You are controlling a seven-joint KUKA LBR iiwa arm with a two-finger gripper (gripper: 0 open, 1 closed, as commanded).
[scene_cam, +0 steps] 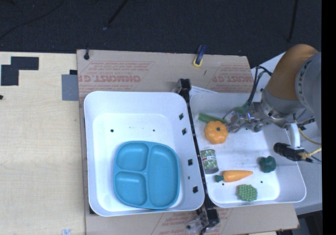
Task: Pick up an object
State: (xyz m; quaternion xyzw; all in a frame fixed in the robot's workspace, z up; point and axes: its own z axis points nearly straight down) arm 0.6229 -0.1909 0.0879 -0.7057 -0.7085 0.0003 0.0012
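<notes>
Beside the pumpkin (216, 132), the claw (234, 120)

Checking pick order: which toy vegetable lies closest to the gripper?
The orange pumpkin, just left of the gripper; the carrot and green pieces lie farther toward the bin's front.

2 white bins sit side by side on the bench (42, 139). The left bin (100, 108) holds a blue divided plate (146, 174) with 3 compartments, toward its 6 o'clock edge. In the right bin (286, 186) lie an orange pumpkin (216, 132) near 10 o'clock, a small can (209, 160) below it, a carrot (234, 176), a green bumpy ball (247, 193) at 6 o'clock and a dark green piece (268, 164) at 3 o'clock. The gripper (234, 121) hangs low just beside the pumpkin — at its 2 o'clock.
</notes>
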